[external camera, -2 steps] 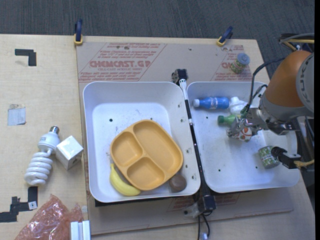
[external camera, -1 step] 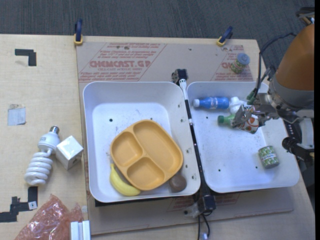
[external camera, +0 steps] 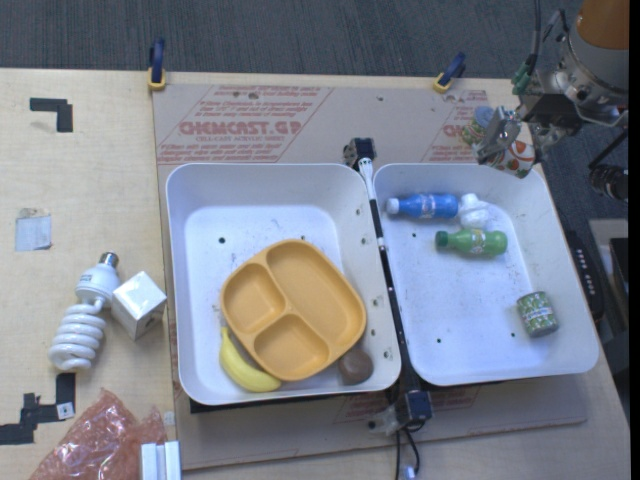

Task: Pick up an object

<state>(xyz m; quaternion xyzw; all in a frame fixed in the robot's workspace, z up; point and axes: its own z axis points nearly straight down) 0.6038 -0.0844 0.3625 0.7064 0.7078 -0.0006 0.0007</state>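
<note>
Objects I could take lie in both bins, and my claw hangs above the far right corner of the right bin, just outside its rim.

Whether the claw is released or clenched I cannot tell. A small white, red and green thing sits right at it, possibly in its grasp, though the view is too blurred there to say.

The left bin holds a yellow divided plate, too broad and flat for a clean pinch. A banana is tucked partly under its near edge.

In the right bin, the blue bottle and the green bottle lie on their sides near the far wall, close together. I judge the green one the better pick: I would come straight down and close across its narrow width, clear of its neighbour.

The small can stands alone near the right wall and may roll.
</note>
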